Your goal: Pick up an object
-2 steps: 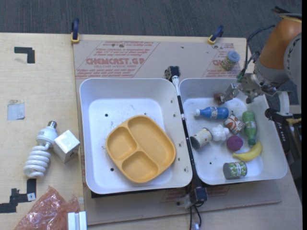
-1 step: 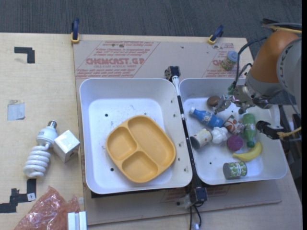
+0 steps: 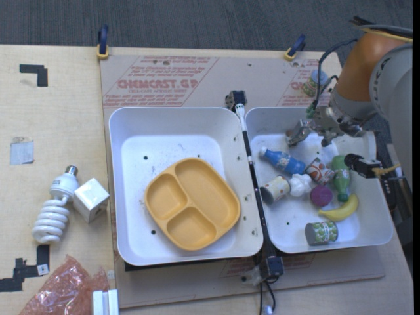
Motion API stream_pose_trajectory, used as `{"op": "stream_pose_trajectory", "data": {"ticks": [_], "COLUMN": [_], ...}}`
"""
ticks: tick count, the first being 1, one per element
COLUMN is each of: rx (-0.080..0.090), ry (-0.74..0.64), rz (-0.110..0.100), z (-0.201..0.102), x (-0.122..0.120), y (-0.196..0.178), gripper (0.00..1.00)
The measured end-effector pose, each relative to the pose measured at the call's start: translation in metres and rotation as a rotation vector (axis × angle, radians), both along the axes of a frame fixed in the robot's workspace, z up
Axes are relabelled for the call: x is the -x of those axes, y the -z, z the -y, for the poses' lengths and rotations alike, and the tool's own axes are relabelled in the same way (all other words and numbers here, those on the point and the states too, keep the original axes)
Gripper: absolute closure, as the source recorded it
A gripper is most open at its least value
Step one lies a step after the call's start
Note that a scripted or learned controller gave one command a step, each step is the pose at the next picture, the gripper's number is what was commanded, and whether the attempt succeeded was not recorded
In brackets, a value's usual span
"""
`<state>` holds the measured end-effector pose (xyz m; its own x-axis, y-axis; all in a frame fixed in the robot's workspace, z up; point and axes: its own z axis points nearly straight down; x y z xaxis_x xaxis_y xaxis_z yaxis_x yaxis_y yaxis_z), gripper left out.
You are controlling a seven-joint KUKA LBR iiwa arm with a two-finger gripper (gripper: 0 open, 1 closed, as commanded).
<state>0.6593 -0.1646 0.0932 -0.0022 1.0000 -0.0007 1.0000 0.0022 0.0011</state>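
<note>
On the bench, the right bin [image 3: 367, 231] holds the blue bottle [image 3: 283, 160] at eight o'clock from the gripper [image 3: 308, 130], whose fingers are seen apart and empty; a centred descent over the bottle is advised.

1. Single fixed camera, mounted above the bench [image 3: 59, 120], looking down at a slant.
2. Far bench edge runs near the top of frame, dark floor beyond it; near edge cut off at the bottom.
3. Moderately near: left bin [image 3: 125, 195] and right bin [image 3: 289, 241] both fit whole, centre to right.
4. Arm [image 3: 374, 71] enters from the right edge.
</note>
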Motion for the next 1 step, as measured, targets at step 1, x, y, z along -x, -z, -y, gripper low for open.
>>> {"op": "stream_pose_trajectory", "data": {"ticks": [1], "rx": [0.001], "ry": [0.002], "rz": [0.001], "z": [0.0072], "x": [-0.0001], "y": [-0.0003], "gripper": [0.0]}}
